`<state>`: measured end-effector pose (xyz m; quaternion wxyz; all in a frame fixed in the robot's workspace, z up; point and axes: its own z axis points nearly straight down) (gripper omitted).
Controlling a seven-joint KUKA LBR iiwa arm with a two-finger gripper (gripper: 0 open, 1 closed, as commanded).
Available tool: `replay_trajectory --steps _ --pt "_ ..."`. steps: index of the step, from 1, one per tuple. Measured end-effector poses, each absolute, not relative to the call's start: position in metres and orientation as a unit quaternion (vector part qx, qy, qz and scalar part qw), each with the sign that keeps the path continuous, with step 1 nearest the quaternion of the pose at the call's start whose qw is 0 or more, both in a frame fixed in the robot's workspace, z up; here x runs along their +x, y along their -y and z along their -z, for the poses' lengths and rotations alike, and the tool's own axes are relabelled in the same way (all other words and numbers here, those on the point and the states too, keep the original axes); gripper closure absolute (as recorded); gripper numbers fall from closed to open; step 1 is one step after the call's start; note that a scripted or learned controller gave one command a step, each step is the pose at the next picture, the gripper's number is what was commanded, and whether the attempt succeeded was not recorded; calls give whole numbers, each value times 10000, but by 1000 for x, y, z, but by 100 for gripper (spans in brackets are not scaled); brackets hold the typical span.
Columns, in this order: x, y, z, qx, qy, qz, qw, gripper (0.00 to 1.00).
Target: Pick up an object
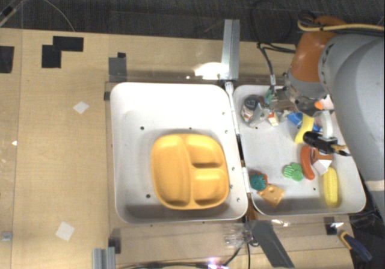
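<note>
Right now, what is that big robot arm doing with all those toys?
The grey arm is reaching into the right bin, which is full of small toys. Its gripper is down at the bin's far end, beside a small silver object. I can't tell that it has grabbed anything. A toy corn cob, a green toy and others lie loose. The left bin holds a yellow divided tray.

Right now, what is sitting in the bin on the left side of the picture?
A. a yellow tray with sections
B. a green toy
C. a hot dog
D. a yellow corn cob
A. The yellow divided tray lies by itself in the left bin, while the corn cob, green toy and hot dog are all in the right bin.
</note>
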<state>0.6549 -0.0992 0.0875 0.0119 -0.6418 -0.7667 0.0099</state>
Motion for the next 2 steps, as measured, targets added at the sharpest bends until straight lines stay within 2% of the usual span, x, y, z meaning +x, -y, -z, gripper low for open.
replay_trajectory --steps 1,2 --pt "655 103 -102 -6393 7688 -130 106 100" --pt "644 32 -191 -6387 7694 56 -58 100"
